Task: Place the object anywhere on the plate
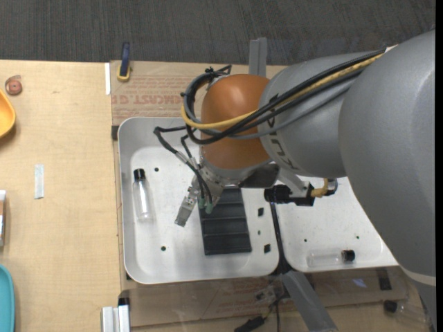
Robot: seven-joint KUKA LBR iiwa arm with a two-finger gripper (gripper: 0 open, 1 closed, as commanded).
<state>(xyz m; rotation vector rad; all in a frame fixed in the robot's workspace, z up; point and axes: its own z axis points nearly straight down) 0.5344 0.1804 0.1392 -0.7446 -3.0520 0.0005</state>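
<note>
Camera view: the gripper [196, 200] hangs low over the left bin [131, 254], its grey fingertip [184, 213] just beside a black ribbed block [225, 221]; whether it is open or closed around anything cannot be told. A clear vial with a black cap [142, 194] lies well left of it in that bin. Another clear vial [331, 258] lies in the right bin [367, 244]. The grey arm [360, 116] covers the upper right.

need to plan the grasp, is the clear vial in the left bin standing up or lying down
Lying down: the clear vial rests lengthwise on the left bin floor, its black cap toward the far wall.
</note>
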